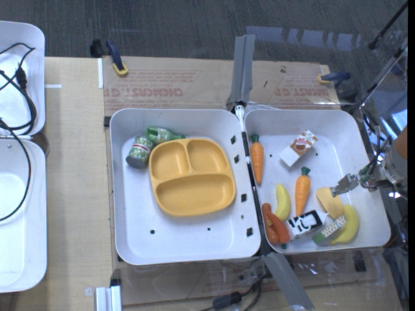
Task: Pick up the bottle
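The left bin (123, 193) holds a yellow plate (192, 175); the bottle (157, 135) lies just beyond it, beside a can (138, 151). The gripper (345, 184) hovers over the right bin (353, 131), nothing grasped; whether clenched cannot be told. It should be carried left and lowered astride the bottle, clear of can and plate.

I see a yellow divided plate (192, 175) lying flat in the left bin (123, 193). In the right bin (343, 131): two carrots (257, 159) (303, 190), a small carton (299, 148), two bananas (283, 201) (349, 225), a cheese wedge (331, 204), and a black-and-white pack (304, 223) near the front wall. Clamps (111, 56) sit on the counter (71, 173) behind.
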Available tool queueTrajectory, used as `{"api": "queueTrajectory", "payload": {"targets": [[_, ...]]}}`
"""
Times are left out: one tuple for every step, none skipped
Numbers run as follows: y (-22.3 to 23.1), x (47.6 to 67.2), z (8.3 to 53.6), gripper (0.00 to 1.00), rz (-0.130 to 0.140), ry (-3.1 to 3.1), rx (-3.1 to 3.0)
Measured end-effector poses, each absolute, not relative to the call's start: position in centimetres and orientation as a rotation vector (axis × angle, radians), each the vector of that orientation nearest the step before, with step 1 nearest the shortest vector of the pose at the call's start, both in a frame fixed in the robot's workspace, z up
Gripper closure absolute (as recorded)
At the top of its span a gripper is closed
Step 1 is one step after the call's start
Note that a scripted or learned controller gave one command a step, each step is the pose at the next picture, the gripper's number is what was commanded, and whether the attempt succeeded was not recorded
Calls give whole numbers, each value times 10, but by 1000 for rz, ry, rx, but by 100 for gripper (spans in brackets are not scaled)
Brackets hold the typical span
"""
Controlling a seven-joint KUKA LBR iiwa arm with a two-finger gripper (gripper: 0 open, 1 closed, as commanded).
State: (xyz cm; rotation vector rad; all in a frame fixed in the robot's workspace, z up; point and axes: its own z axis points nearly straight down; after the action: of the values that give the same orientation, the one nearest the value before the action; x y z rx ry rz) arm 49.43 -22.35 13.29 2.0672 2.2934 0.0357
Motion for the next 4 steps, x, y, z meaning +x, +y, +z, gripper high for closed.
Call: {"api": "queueTrajectory", "payload": {"targets": [[-222,517,131,0,47,2315,2014],[-224,507,129,0,48,2392,1889],[-227,524,129,0,36,2419,1889],[-227,507,128,0,30,2547,1657]]}}
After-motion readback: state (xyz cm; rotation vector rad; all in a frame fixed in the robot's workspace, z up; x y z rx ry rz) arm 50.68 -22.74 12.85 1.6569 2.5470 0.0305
